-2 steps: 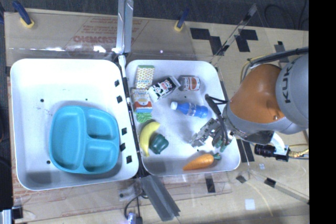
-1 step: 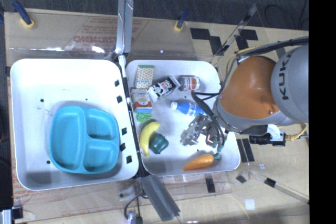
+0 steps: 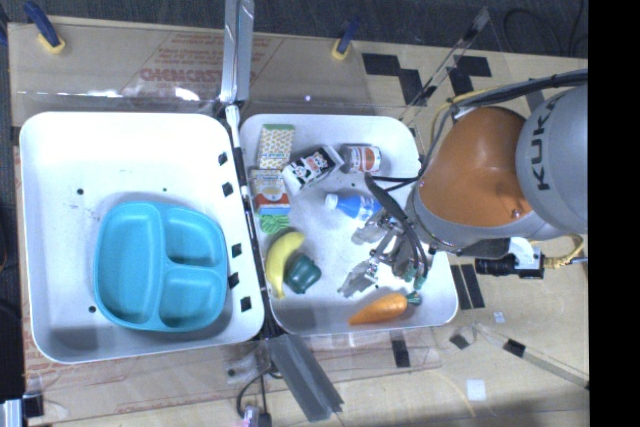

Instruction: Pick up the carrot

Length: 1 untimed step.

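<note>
Jaws (image 3: 375,267) hang just above the carrot (image 3: 380,309), at its 12 o'clock; I can't tell if they're wide or narrow. Carrot lies free at 5 o'clock in the right bin (image 3: 432,310). I read this as approach: next, drop and close across it.

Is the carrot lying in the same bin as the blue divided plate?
No: the carrot lies in the right bin, while the blue divided plate sits in the left bin.

"KU" on grey arm (image 3: 560,160)
</note>
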Available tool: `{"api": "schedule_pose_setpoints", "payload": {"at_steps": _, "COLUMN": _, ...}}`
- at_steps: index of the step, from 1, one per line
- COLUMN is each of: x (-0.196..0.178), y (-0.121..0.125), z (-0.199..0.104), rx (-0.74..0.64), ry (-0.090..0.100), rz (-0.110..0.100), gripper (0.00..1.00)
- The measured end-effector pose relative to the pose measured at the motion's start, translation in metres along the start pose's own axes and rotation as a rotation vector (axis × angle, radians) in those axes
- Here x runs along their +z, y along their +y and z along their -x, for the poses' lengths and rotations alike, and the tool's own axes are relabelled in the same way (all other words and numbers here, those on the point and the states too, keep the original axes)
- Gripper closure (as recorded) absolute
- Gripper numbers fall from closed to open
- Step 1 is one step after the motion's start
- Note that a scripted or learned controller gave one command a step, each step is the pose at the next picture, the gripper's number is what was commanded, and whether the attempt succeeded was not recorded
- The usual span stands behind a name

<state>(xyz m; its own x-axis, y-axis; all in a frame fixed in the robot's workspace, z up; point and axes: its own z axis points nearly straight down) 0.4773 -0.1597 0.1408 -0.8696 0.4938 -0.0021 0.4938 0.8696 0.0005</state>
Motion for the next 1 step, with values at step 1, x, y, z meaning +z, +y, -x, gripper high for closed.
{"api": "schedule_pose_setpoints", "payload": {"at_steps": 1, "x": 0.0498, "y": 0.0308, "z": 0.0186, "rx": -0.012, "ry": 0.004, "rz": -0.001, "gripper": 0.00}}
